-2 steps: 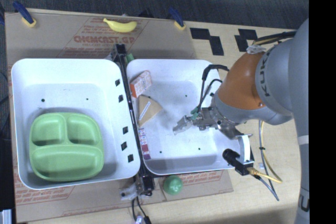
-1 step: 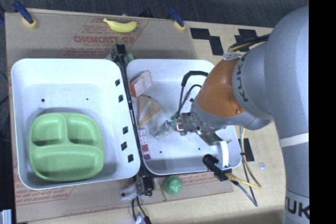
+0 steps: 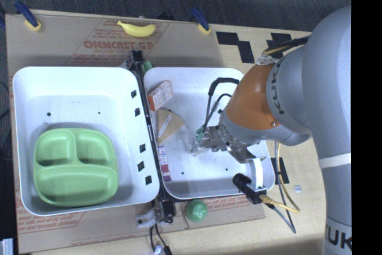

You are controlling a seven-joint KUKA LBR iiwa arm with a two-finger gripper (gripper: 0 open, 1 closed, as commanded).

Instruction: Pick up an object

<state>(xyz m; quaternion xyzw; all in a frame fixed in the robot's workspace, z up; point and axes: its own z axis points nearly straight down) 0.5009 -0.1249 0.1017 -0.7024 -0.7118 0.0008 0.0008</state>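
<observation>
My gripper point(image 3: 202, 141) reaches down into the right bin point(image 3: 179, 183) near its middle, below the orange wrist band. Just to its left lies a tan wedge-shaped piece point(image 3: 168, 124), and farther back an orange-brown box point(image 3: 160, 94) leans against the bin's left wall. The fingers are small and partly covered by the wrist. A flat card with red print point(image 3: 163, 165) lies along the bin's left side.
The left bin point(image 3: 71, 83) bears a green divided plate point(image 3: 74, 165) at its front. A yellow banana point(image 3: 136, 27) lies on the cardboard behind the bins. A green ball point(image 3: 196, 210) rests in front of the right bin. Blue clamps point(image 3: 27, 15) hold the cardboard.
</observation>
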